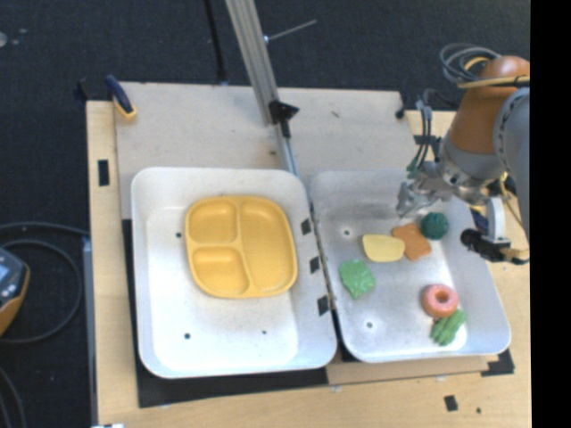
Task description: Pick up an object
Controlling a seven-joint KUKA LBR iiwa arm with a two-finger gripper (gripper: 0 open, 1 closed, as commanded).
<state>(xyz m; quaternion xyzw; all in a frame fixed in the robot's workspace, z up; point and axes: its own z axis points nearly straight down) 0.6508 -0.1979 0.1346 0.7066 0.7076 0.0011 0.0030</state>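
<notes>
A grey arm with an orange band (482, 119) reaches in over the right-hand edge of the pale wooden surface (196, 123), and its metal tool (417, 194) hangs above the far part of the right shallow white bin (357, 194). Whether the tool is apart or together cannot be told from this slanted view, and nothing is seen between its tips.

Just beside the tool, toward the bin's right wall, lies a small dark green rounded object (434, 225). Touching it on the near-left side is an orange flat piece (412, 240), which in turn overlaps a pale yellow oval piece (384, 248) near the bin's middle. A light green leafy lump (358, 279) sits toward the bin's left wall, apart from the yellow piece. Near the bin's front right corner rests a pink ring-shaped doughnut toy (439, 300), and a bright green ridged object (448, 327) lies just in front of it, touching or nearly so.

The left shallow white bin (161, 328) holds a yellow plastic tray with three compartments (241, 245), lying flat in the far half of that bin. A slanted aluminium post (252, 47) rises from the surface's far edge between the two bins.
</notes>
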